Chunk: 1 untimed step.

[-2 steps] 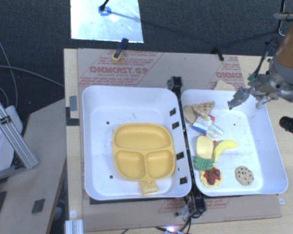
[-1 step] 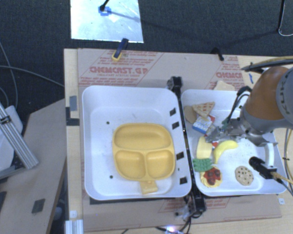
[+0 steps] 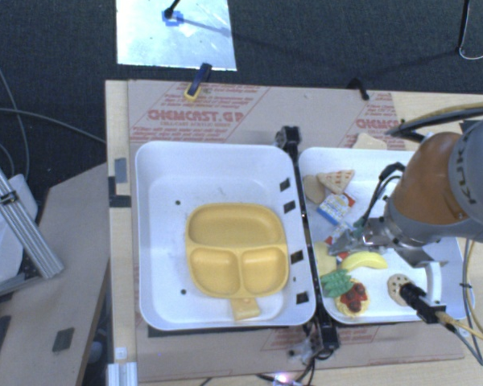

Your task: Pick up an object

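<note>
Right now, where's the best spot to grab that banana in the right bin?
Probably the banana at its middle, from above, fingers closing across its narrow width. It lies flat and curved, long axis roughly left-right, with the gripper close above and food crowding below.

The arm (image 3: 439, 191) covers much of the right bin (image 3: 362, 158), hiding that bin's right wall and part of its floor. The gripper (image 3: 350, 238) is too small and cluttered to read. The arm's upper part is cut off by the right edge.
</note>
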Tool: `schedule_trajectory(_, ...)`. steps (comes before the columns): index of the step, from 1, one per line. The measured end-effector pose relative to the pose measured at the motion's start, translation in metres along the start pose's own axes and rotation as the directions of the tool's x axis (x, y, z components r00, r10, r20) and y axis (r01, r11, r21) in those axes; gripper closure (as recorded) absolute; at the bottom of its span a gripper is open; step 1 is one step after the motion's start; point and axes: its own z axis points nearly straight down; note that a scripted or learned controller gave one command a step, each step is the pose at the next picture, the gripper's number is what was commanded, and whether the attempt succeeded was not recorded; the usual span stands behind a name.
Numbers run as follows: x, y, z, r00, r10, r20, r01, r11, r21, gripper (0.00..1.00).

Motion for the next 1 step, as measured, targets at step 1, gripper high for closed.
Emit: schedule_trajectory(1,-0.007,0.0944,-0.025,1.0,-0.008,0.0,0.008,1.0,0.0,0.0)
